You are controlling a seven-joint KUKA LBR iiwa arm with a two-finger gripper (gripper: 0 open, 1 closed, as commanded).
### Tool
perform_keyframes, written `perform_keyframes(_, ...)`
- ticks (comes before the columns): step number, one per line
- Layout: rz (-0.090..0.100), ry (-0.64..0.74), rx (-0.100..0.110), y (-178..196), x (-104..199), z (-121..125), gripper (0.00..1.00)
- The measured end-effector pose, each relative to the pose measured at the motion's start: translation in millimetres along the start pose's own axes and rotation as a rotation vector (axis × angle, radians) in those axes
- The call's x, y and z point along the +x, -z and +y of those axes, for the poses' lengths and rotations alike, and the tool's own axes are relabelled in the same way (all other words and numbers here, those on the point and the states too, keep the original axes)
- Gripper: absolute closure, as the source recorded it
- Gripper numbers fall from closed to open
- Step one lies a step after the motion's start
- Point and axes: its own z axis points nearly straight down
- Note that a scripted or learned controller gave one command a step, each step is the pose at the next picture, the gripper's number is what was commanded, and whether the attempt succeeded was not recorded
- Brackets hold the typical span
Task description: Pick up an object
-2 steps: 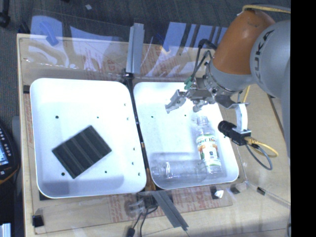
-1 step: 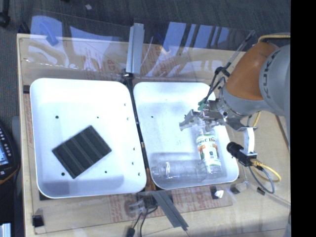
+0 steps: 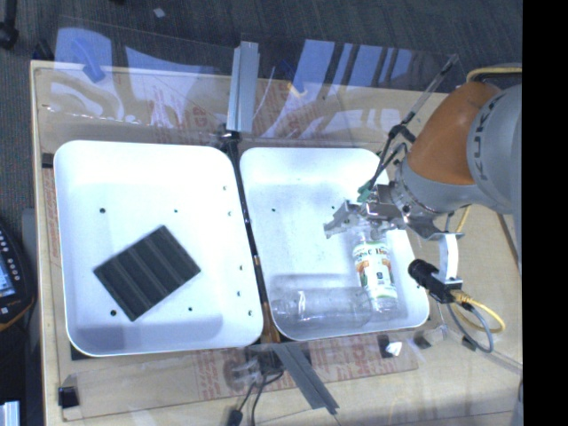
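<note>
Jaws first: whether they stand spread or pressed together I cannot tell from this slanted look down, because my wrist and its metal hardware cover them. My gripper (image 3: 366, 223) sits low over the right bin (image 3: 293, 180), in its upper right part, with my grey arm (image 3: 475, 153) and its orange band reaching in from the right side of the bench (image 3: 133, 105). Just below the gripper, touching or nearly touching its underside, lies a small bottle with a white label (image 3: 376, 272); its top end points up toward my wrist and its other end points toward the bin's near right corner. Whether the bottle is caught between anything I cannot see. Beside it, along the near wall of the same bin, a clear plastic bottle (image 3: 321, 306) lies on its side, its right end close against the labelled bottle's lower end. In the left bin (image 3: 142, 162), well apart from me, a dark ribbed rectangular pad (image 3: 146, 272) lies flat, turned at a slant, in the near left part.
</note>
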Motion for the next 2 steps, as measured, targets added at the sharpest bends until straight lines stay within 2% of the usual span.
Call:
perform_keyframes(1, 0.0, -0.073, 0.001, -58.6, 23.6, -3.1, 0.0)
perform_keyframes(2, 0.002, -0.263, 0.002, -81.3, 36.1, -17.0, 0.0)
